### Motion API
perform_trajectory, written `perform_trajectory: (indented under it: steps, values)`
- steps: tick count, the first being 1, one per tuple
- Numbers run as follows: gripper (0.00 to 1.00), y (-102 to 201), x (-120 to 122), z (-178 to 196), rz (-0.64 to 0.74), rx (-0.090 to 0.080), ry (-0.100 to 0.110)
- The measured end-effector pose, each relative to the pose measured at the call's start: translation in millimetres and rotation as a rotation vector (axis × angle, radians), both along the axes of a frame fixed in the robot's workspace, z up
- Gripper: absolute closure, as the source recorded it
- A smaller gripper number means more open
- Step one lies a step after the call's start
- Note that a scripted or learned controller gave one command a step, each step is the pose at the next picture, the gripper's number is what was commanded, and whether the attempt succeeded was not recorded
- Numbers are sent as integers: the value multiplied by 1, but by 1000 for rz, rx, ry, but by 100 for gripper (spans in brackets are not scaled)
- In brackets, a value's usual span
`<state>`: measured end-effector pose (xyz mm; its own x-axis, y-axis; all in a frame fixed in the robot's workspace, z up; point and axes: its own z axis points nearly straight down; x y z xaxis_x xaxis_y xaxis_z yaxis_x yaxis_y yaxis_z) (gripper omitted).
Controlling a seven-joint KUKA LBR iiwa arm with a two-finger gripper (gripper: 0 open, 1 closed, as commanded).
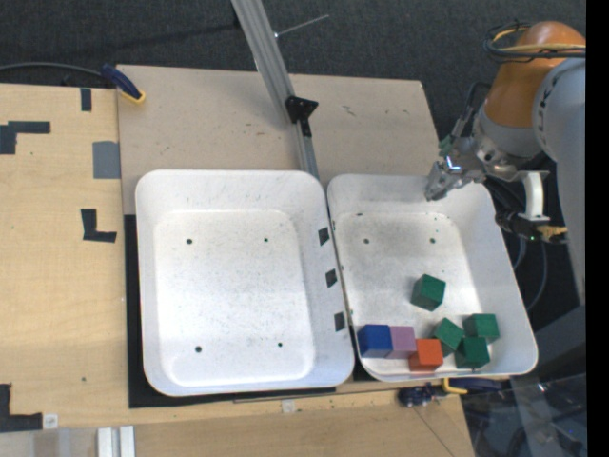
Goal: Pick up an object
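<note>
Several small blocks lie in the right bin (381,198). A green cube (429,291) sits alone near the bin's middle right. Along the near edge sit a blue cube (375,340), a purple block (402,339), an orange block (427,353) and three more green blocks (469,336). My gripper (439,184) hangs over the far right corner of that bin, well away from the blocks, with nothing seen between its fingers.
The left bin (152,198) lies beside the right one. A slanted metal bar (271,60) runs from the top down to the gap between the bins. The wooden bench (57,255) extends to the left.
</note>
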<state>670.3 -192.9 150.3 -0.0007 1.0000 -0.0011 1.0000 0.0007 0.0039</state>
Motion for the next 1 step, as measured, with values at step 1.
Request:
perform_trajectory:
  steps: [1]
  values:
    - [100, 4, -1, 63, 1, 0, -2]
